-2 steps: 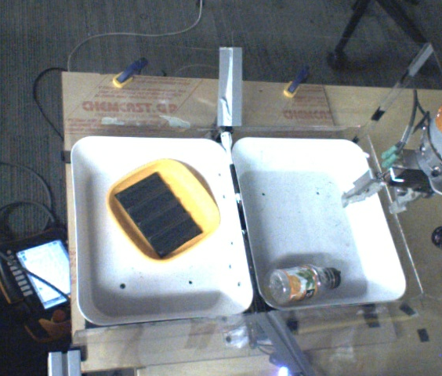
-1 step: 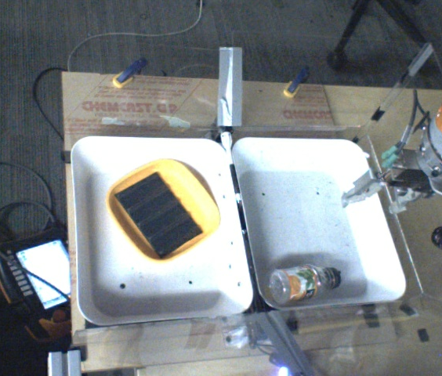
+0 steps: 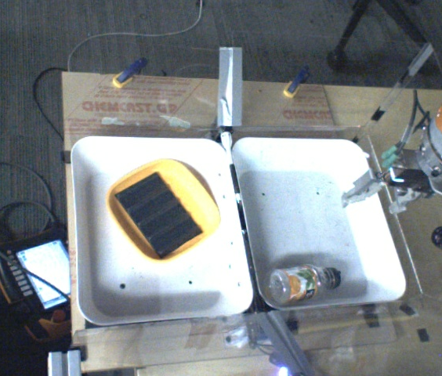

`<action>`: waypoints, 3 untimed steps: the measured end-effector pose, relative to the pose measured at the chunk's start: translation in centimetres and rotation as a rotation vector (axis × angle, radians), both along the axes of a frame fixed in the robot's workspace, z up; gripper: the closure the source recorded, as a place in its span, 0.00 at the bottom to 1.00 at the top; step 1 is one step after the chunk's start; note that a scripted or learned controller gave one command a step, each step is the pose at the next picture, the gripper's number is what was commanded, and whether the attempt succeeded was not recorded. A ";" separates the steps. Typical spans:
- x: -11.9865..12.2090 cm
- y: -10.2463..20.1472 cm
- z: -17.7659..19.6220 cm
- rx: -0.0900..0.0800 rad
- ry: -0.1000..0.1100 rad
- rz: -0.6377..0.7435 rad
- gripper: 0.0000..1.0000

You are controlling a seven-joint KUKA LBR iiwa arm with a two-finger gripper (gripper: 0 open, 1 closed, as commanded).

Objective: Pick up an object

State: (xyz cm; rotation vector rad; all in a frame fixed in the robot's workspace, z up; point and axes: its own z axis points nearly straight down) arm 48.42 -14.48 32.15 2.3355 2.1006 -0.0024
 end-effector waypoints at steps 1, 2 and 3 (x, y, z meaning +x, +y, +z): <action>0.0 0.0 0.0 0.000 0.000 0.000 0.00; 0.0 0.0 0.0 0.000 0.000 0.000 0.00; 0.0 0.0 0.0 0.000 0.000 0.000 0.00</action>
